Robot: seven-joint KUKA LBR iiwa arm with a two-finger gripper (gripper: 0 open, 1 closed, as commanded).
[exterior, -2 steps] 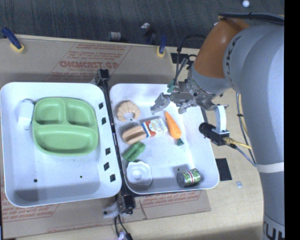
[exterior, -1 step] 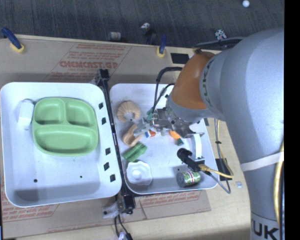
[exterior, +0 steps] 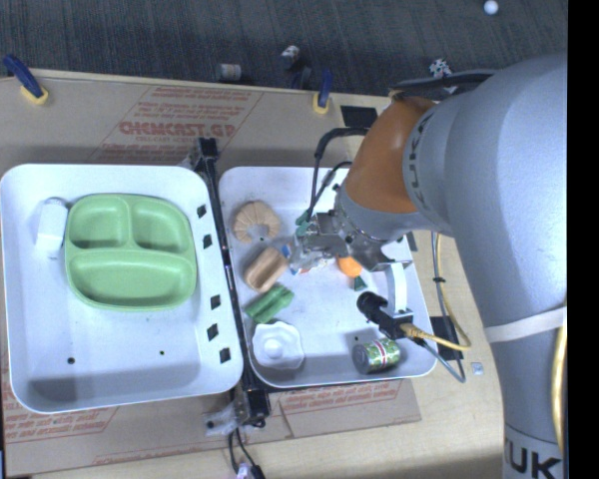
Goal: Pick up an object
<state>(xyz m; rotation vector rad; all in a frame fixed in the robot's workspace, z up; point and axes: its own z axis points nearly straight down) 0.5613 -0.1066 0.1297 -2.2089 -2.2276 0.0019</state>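
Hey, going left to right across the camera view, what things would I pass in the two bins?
White bottle → green divided plate → tan shell-like piece → small orange object → green can.

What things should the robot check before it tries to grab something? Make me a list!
1. Gripper over the right bin: ok, it hangs above that bin's middle.
2. Things to grab nearby: ok, a tan block and a green piece lie just to the camera's left of it.
3. Fingers open and ready: cannot tell, the wrist hides them.
4. Anything held already: cannot tell.
5. Orange piece free to pick: not ok, the arm partly covers it.
6. Can out of the way: ok, it lies at the bin's near edge.
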